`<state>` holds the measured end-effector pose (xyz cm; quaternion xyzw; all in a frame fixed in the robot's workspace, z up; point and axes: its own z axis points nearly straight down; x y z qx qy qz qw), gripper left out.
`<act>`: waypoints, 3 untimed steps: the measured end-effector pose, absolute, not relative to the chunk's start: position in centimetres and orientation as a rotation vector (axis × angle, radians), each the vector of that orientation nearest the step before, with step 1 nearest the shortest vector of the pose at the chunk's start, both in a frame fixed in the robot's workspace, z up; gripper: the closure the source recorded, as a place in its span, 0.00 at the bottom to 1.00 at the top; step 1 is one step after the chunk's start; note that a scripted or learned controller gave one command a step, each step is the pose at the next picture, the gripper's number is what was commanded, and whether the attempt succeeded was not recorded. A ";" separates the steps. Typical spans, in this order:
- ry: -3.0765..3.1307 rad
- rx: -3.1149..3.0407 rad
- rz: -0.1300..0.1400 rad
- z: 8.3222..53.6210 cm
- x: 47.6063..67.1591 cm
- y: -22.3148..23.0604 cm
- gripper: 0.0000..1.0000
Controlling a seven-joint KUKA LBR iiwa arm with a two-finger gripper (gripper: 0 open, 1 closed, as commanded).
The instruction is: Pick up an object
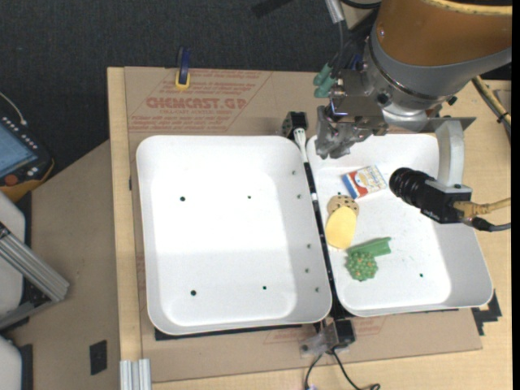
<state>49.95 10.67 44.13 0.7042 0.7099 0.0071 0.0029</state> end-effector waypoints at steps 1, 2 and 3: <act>2.222 2.232 -0.022 30.4 47.7 6.2 1.00; 2.216 2.235 -0.016 21.9 47.7 -0.7 1.00; 2.218 2.218 0.006 28.0 48.0 -1.0 1.00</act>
